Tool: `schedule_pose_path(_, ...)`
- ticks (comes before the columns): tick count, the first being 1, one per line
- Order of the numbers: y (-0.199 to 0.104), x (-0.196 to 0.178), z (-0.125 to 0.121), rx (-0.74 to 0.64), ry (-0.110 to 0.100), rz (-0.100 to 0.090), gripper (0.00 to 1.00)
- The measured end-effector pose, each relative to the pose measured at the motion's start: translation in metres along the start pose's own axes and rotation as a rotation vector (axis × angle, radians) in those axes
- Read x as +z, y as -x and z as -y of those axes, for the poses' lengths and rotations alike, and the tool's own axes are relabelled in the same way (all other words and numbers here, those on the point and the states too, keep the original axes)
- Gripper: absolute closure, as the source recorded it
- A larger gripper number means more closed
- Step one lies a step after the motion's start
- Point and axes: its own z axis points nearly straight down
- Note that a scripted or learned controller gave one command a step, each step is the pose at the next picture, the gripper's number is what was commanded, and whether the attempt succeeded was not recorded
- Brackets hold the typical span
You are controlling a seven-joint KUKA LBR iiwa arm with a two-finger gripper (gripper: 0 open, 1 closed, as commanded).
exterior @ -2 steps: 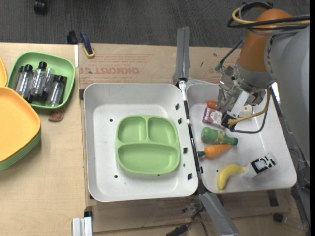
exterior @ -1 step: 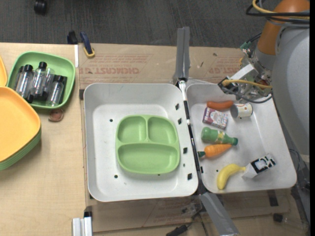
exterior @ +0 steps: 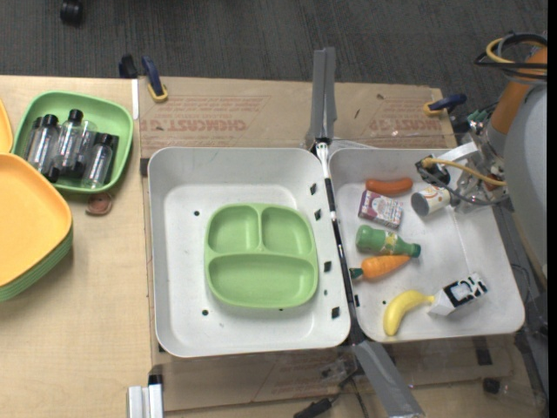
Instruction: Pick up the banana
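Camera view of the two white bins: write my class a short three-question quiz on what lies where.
1. True or false: the banana lies on the green divided plate.
2. Which item lies nearest the banana? A) carrot B) sausage C) white cup
3. Fill in: the banana lies in the ___ bin.

Key: 1 false; 2 A; 3 right.

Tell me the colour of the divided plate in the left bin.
Light green: the divided plate shows best in the camera view, lying in the left bin.
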Motion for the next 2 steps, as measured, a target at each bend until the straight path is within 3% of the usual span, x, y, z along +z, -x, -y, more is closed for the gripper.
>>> schedule_pose_path(1, -0.006, -0.035, -0.002, -0.028, 0.0, 0.001, 1.0)
schedule_pose_path(2, -0.025, -0.098, 0.099, -0.079, 0.0, 0.001, 1.0)
